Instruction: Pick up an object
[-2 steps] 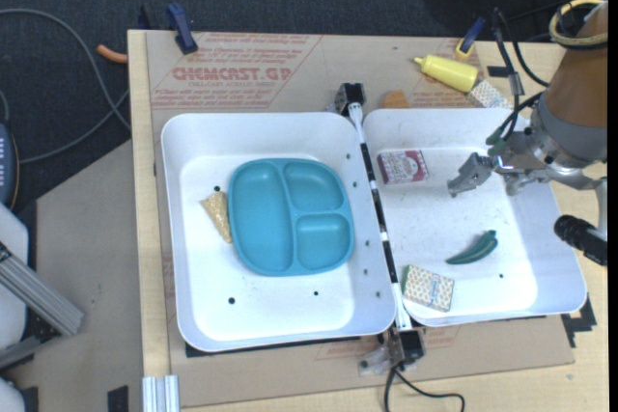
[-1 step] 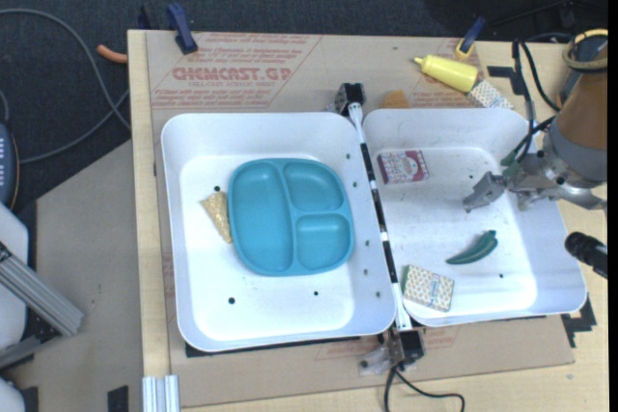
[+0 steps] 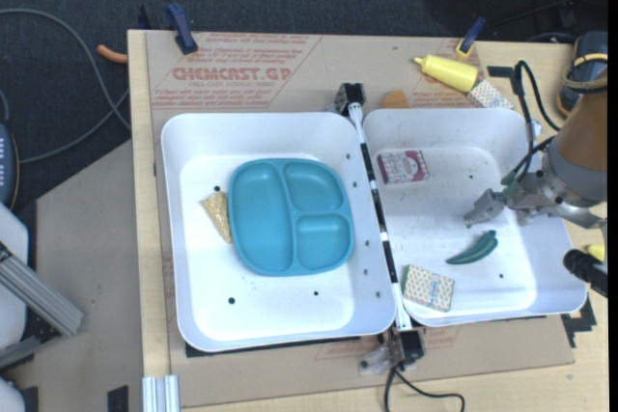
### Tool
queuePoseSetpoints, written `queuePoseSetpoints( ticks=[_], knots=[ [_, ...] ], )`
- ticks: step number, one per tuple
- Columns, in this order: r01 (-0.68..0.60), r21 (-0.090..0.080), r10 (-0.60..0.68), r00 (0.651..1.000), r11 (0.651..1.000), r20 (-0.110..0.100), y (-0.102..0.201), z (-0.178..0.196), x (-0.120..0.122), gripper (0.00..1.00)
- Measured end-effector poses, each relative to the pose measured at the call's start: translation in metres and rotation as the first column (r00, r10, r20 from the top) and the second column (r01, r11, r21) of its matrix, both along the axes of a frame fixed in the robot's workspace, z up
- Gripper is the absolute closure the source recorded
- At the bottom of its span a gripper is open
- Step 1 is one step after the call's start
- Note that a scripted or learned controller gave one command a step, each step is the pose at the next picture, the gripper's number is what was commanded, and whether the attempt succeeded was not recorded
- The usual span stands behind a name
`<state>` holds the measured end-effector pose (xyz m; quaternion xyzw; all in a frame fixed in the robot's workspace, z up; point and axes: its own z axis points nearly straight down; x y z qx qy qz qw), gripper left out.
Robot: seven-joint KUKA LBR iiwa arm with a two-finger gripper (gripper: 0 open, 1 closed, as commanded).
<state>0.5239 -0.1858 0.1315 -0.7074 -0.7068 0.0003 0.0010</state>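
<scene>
Arm (image 3: 587,154) cut off by right edge; tan cracker (image 3: 218,212) partly under blue divided plate (image 3: 292,214); pincer (image 3: 497,205) fingers too small/blurred to read.

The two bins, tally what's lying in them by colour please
Blue: 1, the plate
Green: 1, the pepper
Tan: 2, the wedge by the plate and the checkered packet
Maroon and white: 1, the carton
Total: 5

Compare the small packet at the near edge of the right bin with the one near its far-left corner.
The near packet is tan with a light checked pattern; the far packet is maroon and white. The near packet lies skewed and overlaps the right bin's near rim; the far packet sits roughly square, fully on the floor. Both are flat, rectangular, and lie away from the gripper.
</scene>
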Motion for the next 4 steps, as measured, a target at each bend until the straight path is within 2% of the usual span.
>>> queuePoseSetpoints(
  ticks=[1, 2, 3, 4],
  knots=[
    [-0.001, 0.0, 0.001, 1.0, 1.0, 0.0, 0.043, -0.033, -0.018, 0.0],
    [-0.002, -0.003, 0.002, 1.0, 1.0, 0.004, 0.002, 0.163, 0.039, 0.0],
    [-0.002, 0.0, 0.002, 1.0, 1.0, 0.0, 0.052, 0.036, 0.052, 0.0],
    [-0.002, -0.001, 0.002, 1.0, 1.0, 0.004, 0.076, 0.011, 0.108, 0.0]
  ],
)
